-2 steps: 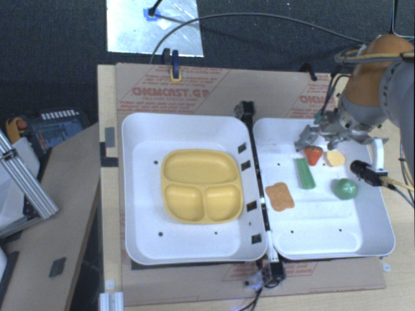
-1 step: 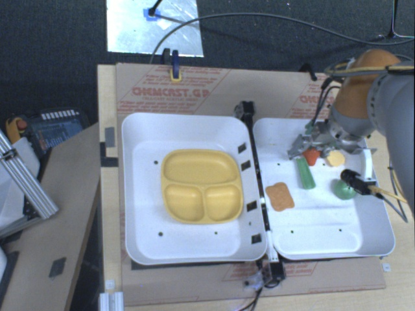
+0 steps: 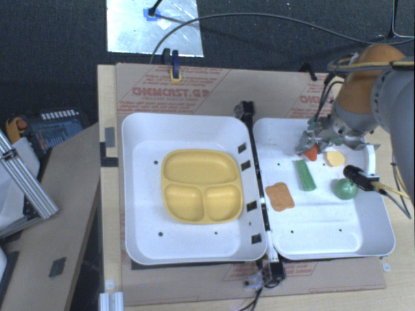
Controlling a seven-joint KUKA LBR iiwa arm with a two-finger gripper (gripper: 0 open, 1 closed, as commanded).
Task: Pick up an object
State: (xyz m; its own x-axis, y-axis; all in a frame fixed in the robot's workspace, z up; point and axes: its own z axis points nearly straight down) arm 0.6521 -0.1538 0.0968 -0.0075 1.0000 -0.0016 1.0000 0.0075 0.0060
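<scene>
My gripper (image 3: pixel 311 144): low over the right bin's (image 3: pixel 324 238) far side, fingers apparently pinching a small red piece (image 3: pixel 312 153), though I can't be sure it's gripped
Green stick (image 3: pixel 305 175): just nearer, long axis running near-far
Surface: smooth white floor
Room: yellow chip (image 3: pixel 335 159) right, green ball (image 3: pixel 345 188) near-right, tan slice (image 3: pixel 280 196) near-left

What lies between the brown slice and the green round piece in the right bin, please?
In the camera view, the green stick lies between the brown slice and the green round piece, nearer the slice and slightly farther back.
</scene>
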